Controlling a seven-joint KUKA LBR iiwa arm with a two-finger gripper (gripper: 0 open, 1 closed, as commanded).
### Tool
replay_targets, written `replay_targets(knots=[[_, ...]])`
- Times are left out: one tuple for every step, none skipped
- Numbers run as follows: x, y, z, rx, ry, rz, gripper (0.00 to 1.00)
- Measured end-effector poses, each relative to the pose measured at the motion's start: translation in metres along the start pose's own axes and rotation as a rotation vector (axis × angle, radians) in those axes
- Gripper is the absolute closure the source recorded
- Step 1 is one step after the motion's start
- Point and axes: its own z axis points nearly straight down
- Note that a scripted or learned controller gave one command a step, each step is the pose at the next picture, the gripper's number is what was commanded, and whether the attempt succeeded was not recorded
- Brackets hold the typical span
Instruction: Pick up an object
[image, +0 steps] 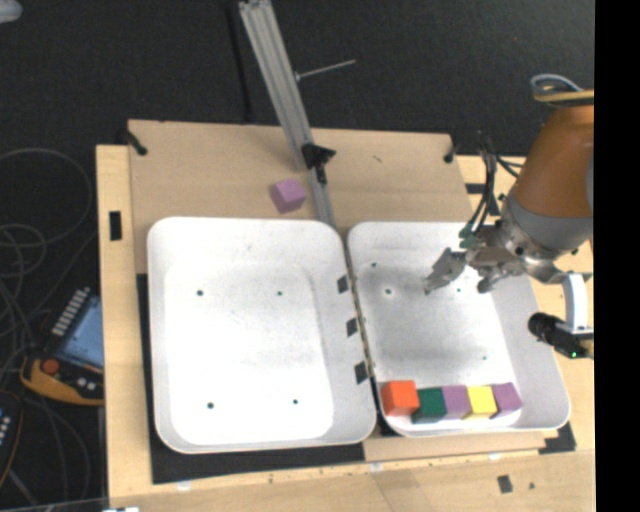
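White plastic made up both shallow bins: the left bin (250, 335) and the right bin (440, 330) sat side by side on the pale wooden worktop (210, 165), their inner edges touching along a row of small dark clips. Along the near wall of the right bin lay five small cubes in a line, pressed against one another: an orange cube (401, 396) at the left end, then a green cube (431, 403), a light purple cube (457, 401), a yellow cube (483, 401) and a second purple cube (506, 397) at the right end. Another small purple cube (288, 195) rested on the bare worktop behind the left bin, just beside a slanted grey metal rail (285, 95) that ran from the top of the view down to the gap between the bins.

The grey arm with its orange band (560, 160) reached in from the right, and the end effector (462, 272) hung over the far right part of the right bin, well apart from the row of cubes. Its two dark fingers (440, 270) stood spread apart, pointing down and leftward, with nothing between them. A teach pendant (70, 345) and loose cables lay on the dark floor to the left of the worktop.
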Motion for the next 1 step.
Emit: replay_targets(knots=[[-0.0119, -0.0168, 0.1417, 0.000, -0.003, -0.004, 0.00]])
